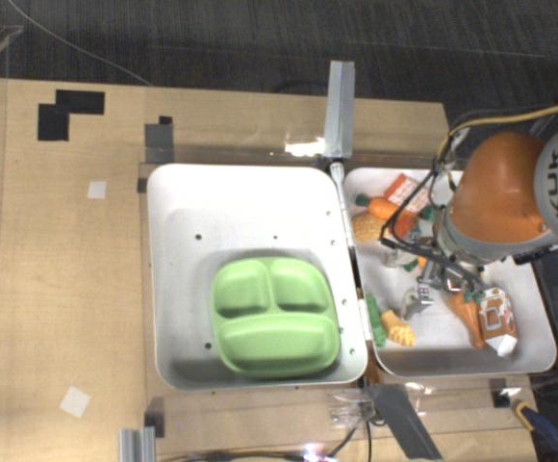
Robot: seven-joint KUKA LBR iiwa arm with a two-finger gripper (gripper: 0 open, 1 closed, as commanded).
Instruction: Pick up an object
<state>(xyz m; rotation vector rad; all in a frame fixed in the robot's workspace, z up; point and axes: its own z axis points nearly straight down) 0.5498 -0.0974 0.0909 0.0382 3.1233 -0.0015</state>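
Table (67,287) of pale wood, two shallow white bins side by side. Left bin (178,219): one green divided tray (275,316), three compartments, sitting toward the near right part of the bin floor.

Right bin (539,340): cluttered with small toy food. Corn cob (400,331) with green husk near the front left wall. Brown and white carton (497,318) lying at the front right, an orange carrot-like piece (466,320) just beside it on its left. At the back left, a tan rounded item (367,226) and an orange item (384,208) next to it; a red and white packet (405,189) behind them.

Arm (495,200) reaches in from the right, orange band over the right bin's middle. Gripper (421,296) hangs low over the bin floor, between the corn cob and the carrot-like piece, close to both. Jaws partly masked by wrist and cables: cannot tell whether released or clenched, and nothing is seen between them.
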